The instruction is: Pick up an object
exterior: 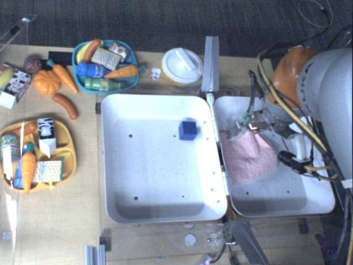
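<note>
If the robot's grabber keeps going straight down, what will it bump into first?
Most likely the pink cloth lying in the right bin. The gripper sits just at the cloth's upper edge, pointing down into that bin. Depth is hard to judge from above, so it may already be touching.

Showing as a bulky, rounded grey arm [325, 81] rising beside the right bin [287, 200], smooth-shelled and pale. Wearing an orange band [288, 76] above the wrist. Trailing black and yellowish cables [309, 134] looping along its flank over that bin. Carrying darker metal fittings and a small reddish glint near the wrist.
</note>
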Motion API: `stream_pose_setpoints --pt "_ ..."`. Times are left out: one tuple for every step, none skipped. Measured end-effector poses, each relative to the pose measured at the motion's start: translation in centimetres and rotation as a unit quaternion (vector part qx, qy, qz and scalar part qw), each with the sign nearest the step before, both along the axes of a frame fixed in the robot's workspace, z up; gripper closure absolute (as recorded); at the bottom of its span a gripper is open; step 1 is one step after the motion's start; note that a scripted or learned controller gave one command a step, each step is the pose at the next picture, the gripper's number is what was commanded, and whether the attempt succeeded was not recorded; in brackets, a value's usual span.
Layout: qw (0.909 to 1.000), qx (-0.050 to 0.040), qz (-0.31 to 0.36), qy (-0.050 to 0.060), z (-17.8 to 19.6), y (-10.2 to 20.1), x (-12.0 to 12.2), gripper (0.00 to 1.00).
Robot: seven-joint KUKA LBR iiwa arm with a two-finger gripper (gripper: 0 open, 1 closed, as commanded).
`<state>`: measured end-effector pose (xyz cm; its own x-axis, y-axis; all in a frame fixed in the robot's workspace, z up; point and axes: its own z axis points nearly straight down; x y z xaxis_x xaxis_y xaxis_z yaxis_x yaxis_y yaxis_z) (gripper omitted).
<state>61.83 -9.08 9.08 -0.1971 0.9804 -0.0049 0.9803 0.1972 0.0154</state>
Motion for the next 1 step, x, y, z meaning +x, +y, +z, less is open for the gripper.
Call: stream_pose_setpoints --pt "1.0000 -0.0008 0.004 -0.004 1.29 0.12 0.26 1.00"
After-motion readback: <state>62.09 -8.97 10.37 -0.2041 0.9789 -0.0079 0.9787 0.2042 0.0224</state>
